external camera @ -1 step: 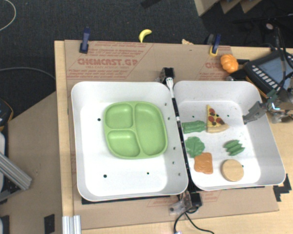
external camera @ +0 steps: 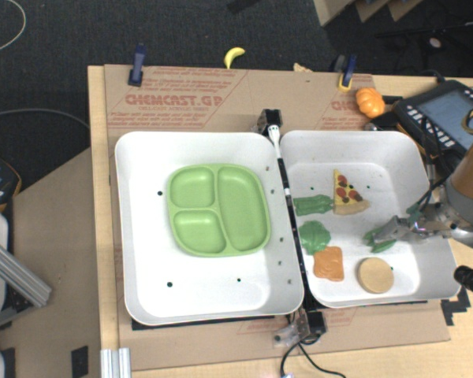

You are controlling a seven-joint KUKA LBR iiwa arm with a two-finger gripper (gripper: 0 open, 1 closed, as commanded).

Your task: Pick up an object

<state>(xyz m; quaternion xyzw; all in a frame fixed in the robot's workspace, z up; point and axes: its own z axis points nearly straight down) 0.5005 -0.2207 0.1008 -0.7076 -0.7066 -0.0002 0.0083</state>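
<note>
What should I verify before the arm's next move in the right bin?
1. Gripper low over the right white bin: ok.
2. Dark green toy piece at the fingertips: ok.
3. Piece actually clamped: cannot tell.
4. Neighbours clear of the gripper: ok; tan round disc and pizza slice toy lie apart.
5. Green divided plate in the left white bin, out of the way: ok.

— How are the bins finished?
— Smooth white plastic is seen in both bins, faintly glossy.
— And the divided plate?
— Matt green plastic. Brown printed cardboard is laid beneath.
</note>
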